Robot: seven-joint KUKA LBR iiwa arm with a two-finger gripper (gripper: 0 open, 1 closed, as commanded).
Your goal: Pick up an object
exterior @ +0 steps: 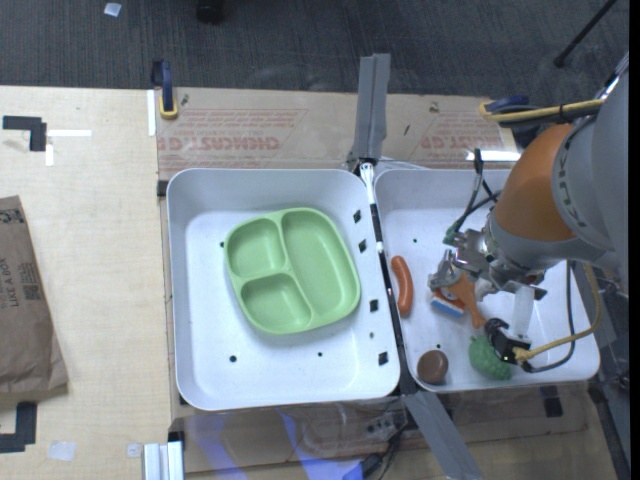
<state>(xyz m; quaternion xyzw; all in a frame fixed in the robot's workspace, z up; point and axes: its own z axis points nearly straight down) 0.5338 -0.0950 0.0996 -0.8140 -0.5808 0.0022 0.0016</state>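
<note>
My gripper [447,276] hangs low over the middle of the right bin [420,203], under the grey arm with its orange band. Just beneath and to its right lie an orange carrot-shaped piece [468,296] and a small blue and white item [446,306], both touching or nearly touching the gripper. A red-orange sausage [403,284] lies to the gripper's left near the bin's left wall. A brown round object [432,366] and a green leafy piece [490,358] sit at the bin's front edge.
The left bin [200,368] holds a green divided plate [292,268]. A grey divider runs between the two bins. Cables loop from the wrist over the right bin's right side. A brown paper bag [25,298] lies at the bench's far left.
</note>
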